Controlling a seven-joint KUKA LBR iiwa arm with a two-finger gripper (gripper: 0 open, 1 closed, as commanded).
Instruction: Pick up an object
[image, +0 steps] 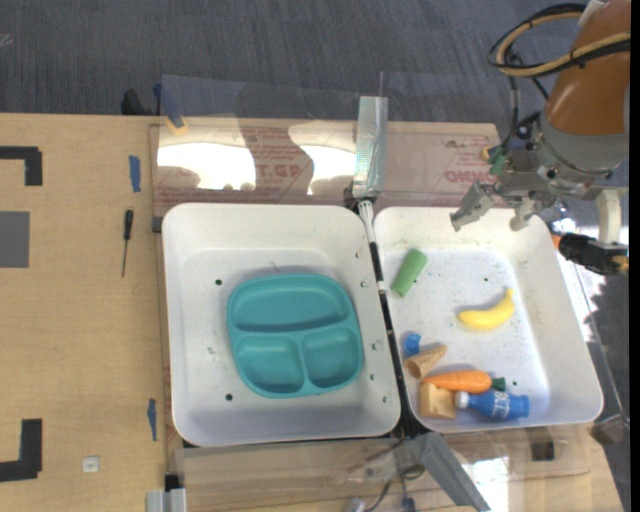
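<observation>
My gripper (495, 214) hangs open over the far edge of the right bin (560, 300), with nothing between its two spread fingers. Below it in that bin lie a green cylinder (408, 272), a yellow banana (487, 312), an orange carrot (460, 381), a blue bottle (495, 404), a small blue piece (411, 345) and two tan pieces (430, 360). The green cylinder sits to the gripper's lower left; the banana lies almost straight below it in the view.
The left bin (190, 300) holds a teal divided plate (293, 333). A clear upright divider (371, 150) stands behind the bins' shared wall. A screwdriver (126, 238) lies on the wooden bench at the left.
</observation>
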